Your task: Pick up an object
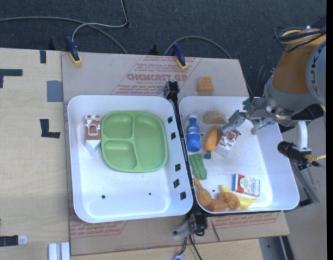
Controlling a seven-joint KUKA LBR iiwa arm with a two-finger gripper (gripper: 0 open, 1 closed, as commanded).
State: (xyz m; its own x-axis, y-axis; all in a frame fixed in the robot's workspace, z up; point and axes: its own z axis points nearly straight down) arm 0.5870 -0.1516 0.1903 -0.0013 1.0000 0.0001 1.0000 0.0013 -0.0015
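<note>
Grey metal with an orange band, the arm reaches in from 3 o'clock and its two-finger gripper [235,124] hangs over the upper part of the right-hand shallow white bin [274,172]. You can see its fingers spread, one pale finger slanting down toward 8 o'clock with its tip just above a small white-and-red carton [228,141] that lies tilted near the bin's middle; nothing sits between the fingers, so count nothing as held. That carton is the nearest candidate, and I judge it the likely target. Just beside it toward 9 o'clock lies an orange carrot-shaped toy [210,138], and beyond that a blue plastic bottle with a white cap [193,134] against the divider. A tan lump [214,117] rests at 12 o'clock of the carrot. To do this step well, you want the fingers straddling the carton across its narrow side, turned to match its tilt, and clear of the carrot so that it does not get nudged or pinched along. Lower until the tips flank the carton's body, not its top edge, then close and lift straight up. A white-and-red-and-blue box [246,184] at 5 o'clock in the same bin stands well apart from its neighbours and looks an easier pick if this one slips. The left-hand white bin [79,161] carries a green sectioned plate [135,141].
</note>
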